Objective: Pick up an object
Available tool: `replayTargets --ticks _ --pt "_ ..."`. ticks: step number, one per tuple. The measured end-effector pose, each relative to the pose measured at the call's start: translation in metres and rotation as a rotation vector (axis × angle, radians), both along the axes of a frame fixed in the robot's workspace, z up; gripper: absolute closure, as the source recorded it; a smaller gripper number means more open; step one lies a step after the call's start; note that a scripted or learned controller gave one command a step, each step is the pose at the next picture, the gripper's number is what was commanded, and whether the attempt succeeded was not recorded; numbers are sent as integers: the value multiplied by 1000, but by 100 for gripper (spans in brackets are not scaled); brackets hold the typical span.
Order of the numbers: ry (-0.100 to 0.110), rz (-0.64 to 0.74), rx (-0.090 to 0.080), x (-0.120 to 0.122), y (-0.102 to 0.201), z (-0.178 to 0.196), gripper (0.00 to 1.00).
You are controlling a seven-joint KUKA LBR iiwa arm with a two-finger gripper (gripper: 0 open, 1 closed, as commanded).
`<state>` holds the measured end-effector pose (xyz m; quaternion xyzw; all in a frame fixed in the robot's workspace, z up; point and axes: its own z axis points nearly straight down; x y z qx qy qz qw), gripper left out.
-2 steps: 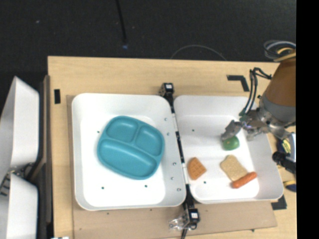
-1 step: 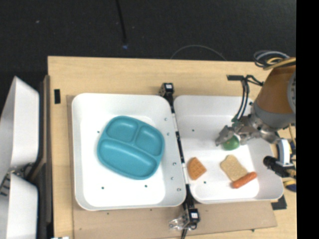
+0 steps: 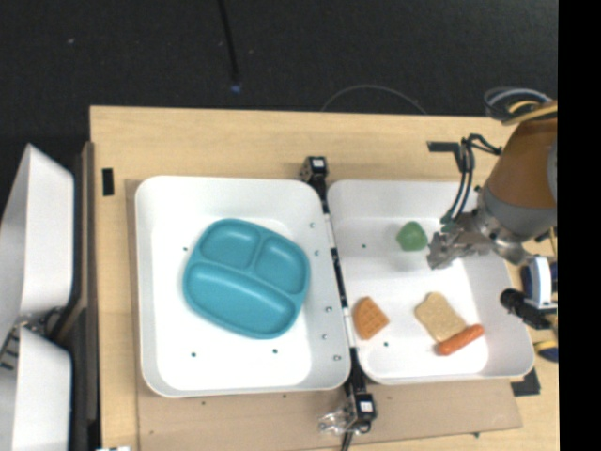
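Observation:
The right bin holds a small green round object, an orange waffle-like piece, a tan bread slice and an orange carrot-like stick against the bread's lower right. My gripper hangs over the right bin's upper right part, just right of the green object and above the bread slice. Nothing shows between its fingers. The grey arm with its orange band reaches in from the right.
The left bin holds a blue divided plate. Black clamps sit between the bins at the top and bottom. A white box stands off the bench's left edge.

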<state>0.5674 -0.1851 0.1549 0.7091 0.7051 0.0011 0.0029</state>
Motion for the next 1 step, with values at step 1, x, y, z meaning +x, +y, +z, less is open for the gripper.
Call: replayTargets --ticks 1 --pt "0 5 1 2 -3 44 100"
